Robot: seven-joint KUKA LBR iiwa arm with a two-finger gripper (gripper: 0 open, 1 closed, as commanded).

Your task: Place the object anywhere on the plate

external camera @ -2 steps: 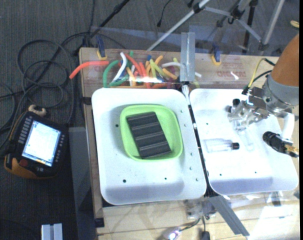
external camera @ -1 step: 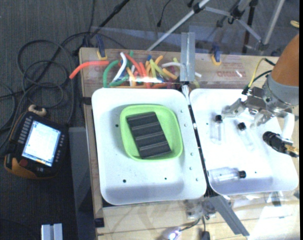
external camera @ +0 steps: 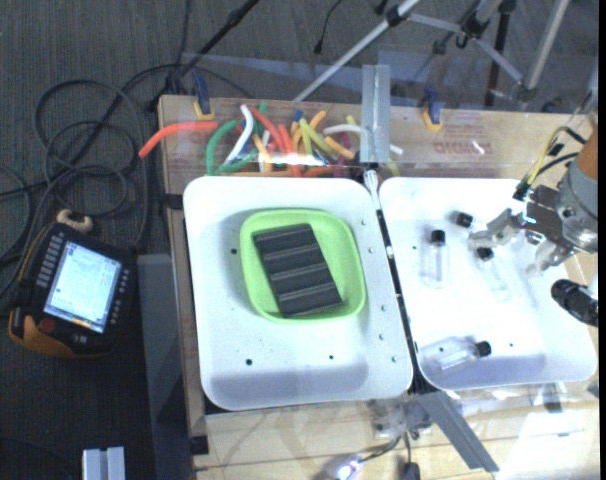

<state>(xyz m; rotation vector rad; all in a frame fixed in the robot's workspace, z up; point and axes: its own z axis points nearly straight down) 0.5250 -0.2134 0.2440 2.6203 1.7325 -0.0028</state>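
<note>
Gripper (external camera: 531, 230) position in the camera view: over the upper right part of the right bin (external camera: 543, 368), at the end of the arm. Finger state cannot be determined.

Several small clear vials with black caps lie in that bin: 1 vial (external camera: 435, 256) left of the gripper, 1 vial (external camera: 457, 350) near the front edge. None is visibly held. The green plate (external camera: 355, 268) sits in the left bin (external camera: 283, 378), bearing a dark ribbed block (external camera: 298, 268).

Recommended procedure: centre over 1 vial, align across its narrow axis, descend vertically, close, lift clear of the divider before traversing to the plate.
</note>
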